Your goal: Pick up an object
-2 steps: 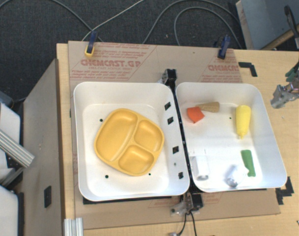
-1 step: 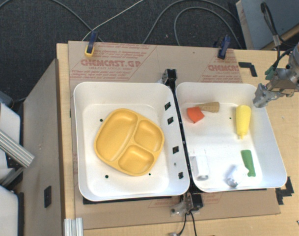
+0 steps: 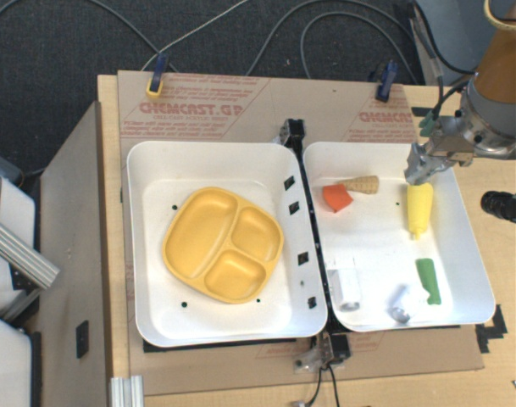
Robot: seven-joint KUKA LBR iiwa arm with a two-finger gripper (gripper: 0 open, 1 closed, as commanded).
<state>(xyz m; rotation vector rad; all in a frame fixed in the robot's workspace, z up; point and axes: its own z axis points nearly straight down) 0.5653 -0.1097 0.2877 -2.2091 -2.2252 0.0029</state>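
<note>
Camera view, gripper (image 3: 418, 172) over yellow corn (image 3: 419, 208) in right bin (image 3: 469, 253), grip state unclear

Two white bins (image 3: 143, 253) sit on brown cardboard (image 3: 241, 100) printed with red lettering. The left bin holds a yellow divided plate (image 3: 222, 244). The right bin holds an orange-red block (image 3: 336, 197), a tan cone (image 3: 360, 185), a yellow corn cob (image 3: 419, 209), a green piece (image 3: 428, 281) and a silver-grey item (image 3: 398, 303).
</note>
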